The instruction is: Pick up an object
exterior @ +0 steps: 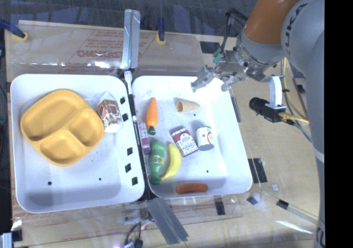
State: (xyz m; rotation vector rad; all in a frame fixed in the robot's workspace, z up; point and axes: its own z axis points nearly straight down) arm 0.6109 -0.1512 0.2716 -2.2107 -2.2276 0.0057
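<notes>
My gripper (211,83) hangs over the far right corner of the right bin (234,158), fingers spread open with nothing between them. Just below it and to the left lies a small ice-cream cone (187,106). An orange carrot (151,113) lies near the bin's left wall. Toward the middle sit a red carton (184,142) and a white can (204,138). A banana (174,161) and a green bottle (158,159) lie side by side near the front left. At the front edge lies a brown sausage (192,188). A pink bar (144,136) rests along the divider.
The left bin (66,186) holds a yellow divided plate (62,125) and a small brown-and-white carton (110,113). A metal bar (130,40) stands behind the divider. The grey arm (292,15) fills the upper right.
</notes>
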